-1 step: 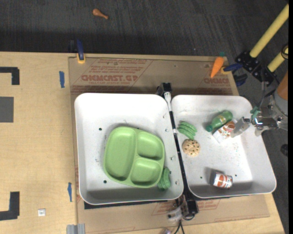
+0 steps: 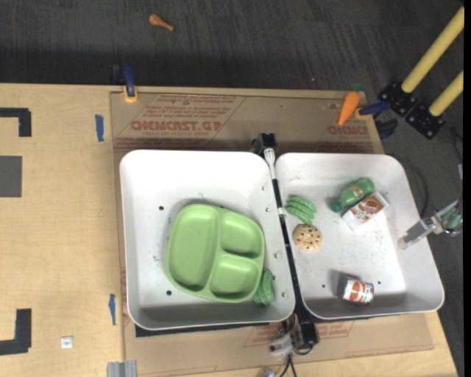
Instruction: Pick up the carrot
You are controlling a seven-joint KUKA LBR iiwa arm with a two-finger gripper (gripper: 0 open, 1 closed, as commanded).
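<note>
Task item: a small orange tapered carrot (image 2: pixel 348 109) with a green stub at its upper end. It lies outside both bins, on the brown printed cardboard sheet (image 2: pixel 184 118) beyond the far rim of the right-hand shallow white bin (image 2: pixel 390 166), near that bin's far right corner. It lies at a slant, stub end away from the bin. It sits just beside a blue clamp (image 2: pixel 374 109) and is not touching the bin rim.

The gripper (image 2: pixel 428 228) is at the right edge of the right-hand bin, over its rim and well apart from the carrot. Nothing is seen held in it. It is small, partly cut off by the frame and blurred, so whether it is open or closed cannot be told.

Hard to make out: a small orange object (image 2: pixel 160 22) on the dark floor at the top left is too small to identify. A small green piece (image 2: pixel 265 289) is tucked against the near right corner of the light green divided plastic plate (image 2: pixel 215 252) in the left-hand white bin (image 2: pixel 147 177); its form is unclear.

Right-hand bin contents: a green leafy toy (image 2: pixel 301 208), a round speckled cookie (image 2: pixel 307 237), a green bottle with a red-and-white label (image 2: pixel 358 200), and a red-and-white can (image 2: pixel 358 291) on its side. All stand apart from one another.

Open room: bare cardboard lies to the left of the carrot; the clamp and yellow-handled black fixtures (image 2: pixel 423 81) crowd its right.
</note>
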